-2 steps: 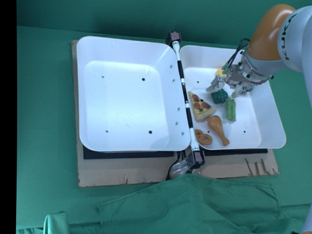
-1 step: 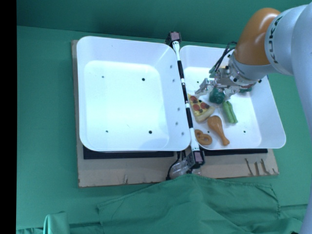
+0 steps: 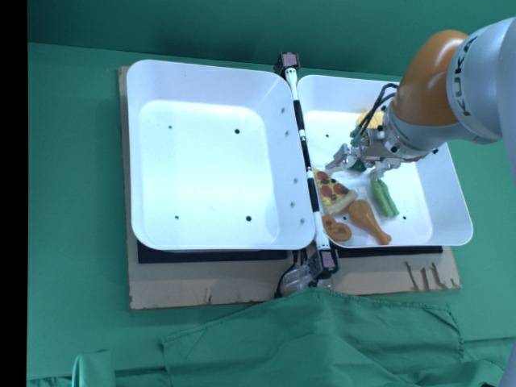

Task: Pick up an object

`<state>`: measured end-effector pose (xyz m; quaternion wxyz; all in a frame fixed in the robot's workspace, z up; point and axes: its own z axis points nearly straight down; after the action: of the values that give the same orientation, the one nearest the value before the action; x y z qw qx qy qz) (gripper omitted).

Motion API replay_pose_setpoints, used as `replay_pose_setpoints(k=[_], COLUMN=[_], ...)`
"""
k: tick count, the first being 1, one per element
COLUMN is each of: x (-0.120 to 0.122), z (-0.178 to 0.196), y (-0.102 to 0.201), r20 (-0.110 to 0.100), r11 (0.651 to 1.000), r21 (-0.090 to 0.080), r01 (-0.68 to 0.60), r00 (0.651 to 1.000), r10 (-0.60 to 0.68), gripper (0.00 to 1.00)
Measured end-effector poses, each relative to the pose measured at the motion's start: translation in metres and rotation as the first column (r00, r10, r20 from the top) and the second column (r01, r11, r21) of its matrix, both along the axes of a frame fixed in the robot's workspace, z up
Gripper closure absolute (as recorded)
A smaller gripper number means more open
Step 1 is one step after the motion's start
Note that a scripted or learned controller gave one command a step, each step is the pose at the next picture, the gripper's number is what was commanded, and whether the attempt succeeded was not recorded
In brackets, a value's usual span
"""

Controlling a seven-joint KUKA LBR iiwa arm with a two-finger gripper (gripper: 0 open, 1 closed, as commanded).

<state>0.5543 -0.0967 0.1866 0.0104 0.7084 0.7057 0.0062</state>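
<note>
Right now the gripper (image 3: 343,161) hangs low in the right bin (image 3: 451,216), whether spread or closed I cannot tell, with the pizza slice (image 3: 332,190) just nearer, its long axis slanting left-far to right-near

The arm (image 3: 484,79) is grey with black KUKA lettering, an orange band (image 3: 427,75), black cables and a metal wrist.

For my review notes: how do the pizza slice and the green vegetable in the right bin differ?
The pizza slice is flat, triangular, yellow with red spots; the green vegetable is slim, elongated and plain green. The pizza slice lies by the bin's left wall, the green vegetable nearer the middle, just below the gripper. Both rest in the right bin.
</note>
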Motion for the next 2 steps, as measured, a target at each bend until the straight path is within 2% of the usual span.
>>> replay_pose_setpoints(k=[1, 2], x=[0.040, 0.042], z=[-0.002, 0.013], y=[-0.017, -0.018], r20=[-0.010, 0.002], r11=[1.000, 1.000], r21=[0.004, 0.001], r01=[-0.002, 0.001], r00=[1.000, 1.000], r10=[0.002, -0.001], gripper=[0.00, 1.00])
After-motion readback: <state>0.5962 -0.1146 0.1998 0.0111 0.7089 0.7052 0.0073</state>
